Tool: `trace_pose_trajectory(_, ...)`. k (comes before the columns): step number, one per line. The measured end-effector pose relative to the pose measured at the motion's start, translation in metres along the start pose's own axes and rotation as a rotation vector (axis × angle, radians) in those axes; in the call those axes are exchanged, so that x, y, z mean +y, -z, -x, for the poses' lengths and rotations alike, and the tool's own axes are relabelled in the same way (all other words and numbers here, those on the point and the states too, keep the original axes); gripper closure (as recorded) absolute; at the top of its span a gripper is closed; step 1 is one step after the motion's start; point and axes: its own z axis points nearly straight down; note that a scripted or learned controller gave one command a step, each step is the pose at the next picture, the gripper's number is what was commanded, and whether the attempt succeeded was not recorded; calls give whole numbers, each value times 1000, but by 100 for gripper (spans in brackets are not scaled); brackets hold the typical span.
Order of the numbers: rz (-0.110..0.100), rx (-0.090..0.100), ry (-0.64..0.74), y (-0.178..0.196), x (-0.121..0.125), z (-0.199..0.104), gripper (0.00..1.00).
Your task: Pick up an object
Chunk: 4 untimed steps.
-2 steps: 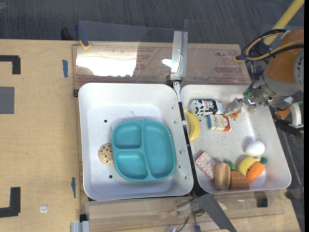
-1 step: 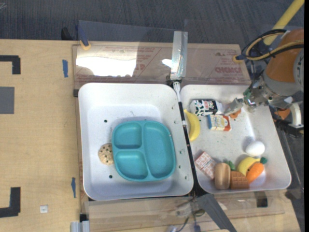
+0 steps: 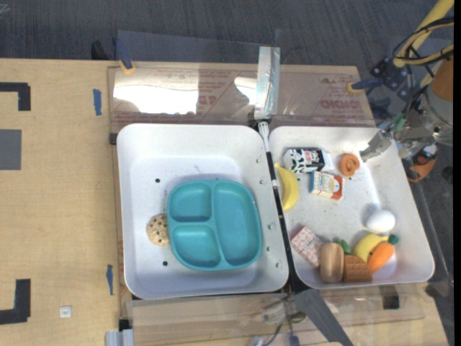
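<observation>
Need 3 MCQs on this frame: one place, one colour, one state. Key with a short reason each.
1. Where does the round speckled cookie lie?
A. In the right white bin
B. In the left white bin, beside the divided tray
C. On the bench outside the bins

2. What colour is the three-compartment plastic tray?
A. Red
B. Black
C. Teal

3. How is the robot's hand placed?
A. At the right bin's upper right edge
B. Resting on the tray
C. Above the cookie

Key: B, the cookie touches the tray's left side; C, the tray is teal; A, the hand sits near the small round orange piece.
</observation>
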Motion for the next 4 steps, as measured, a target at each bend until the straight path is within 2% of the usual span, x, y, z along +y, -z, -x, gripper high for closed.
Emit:
trace_pose_trajectory(1, -21, 8, -116, -88, 25, -23, 0)
trace_pose_trajectory(2, 1, 4, -115, 32, 24, -73, 0)
trace_pose_trajectory(3, -19, 7, -92, -104, 48, -22, 0)
trace_pose_trajectory(4, -11, 6, -17, -77, 54, -55, 0)
